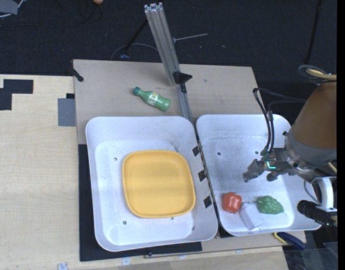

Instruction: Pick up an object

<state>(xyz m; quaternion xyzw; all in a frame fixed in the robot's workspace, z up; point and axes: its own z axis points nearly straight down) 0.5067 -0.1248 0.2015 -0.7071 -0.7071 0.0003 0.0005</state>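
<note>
Right now the gripper [255, 172] hangs over the bare floor of the right bin [234, 134], at the end of the arm [316, 128] that comes in from 3 o'clock. Its dark fingers point toward 9 o'clock and nothing is seen between them; how far they stand apart I cannot tell, because they are small and dark against the arm. So it carries no object at this moment.

From the gripper, the nearest things lie toward 6 o'clock, along the lower wall of the same bin. A red bell pepper toy [232, 202] is at about 7 o'clock from the fingers, near but not touching them. Just beside it, at 5 o'clock from the pepper, a small pale block [251, 215] lies tilted, and a green bumpy toy, perhaps a broccoli [270, 205], is just beside this block, at 5 o'clock from the gripper. These three sit close together, probably because they slid into the low corner, and this makes a clean grasp harder. I judge the pepper the easiest one, as its left side is free.

Further out, at 9 o'clock, the left bin [104, 134] holds a yellow square plate [158, 183] lying flat. Outside the bins, at 11 o'clock, a green bottle [152, 99] lies on its side on the bench [217, 86].
</note>
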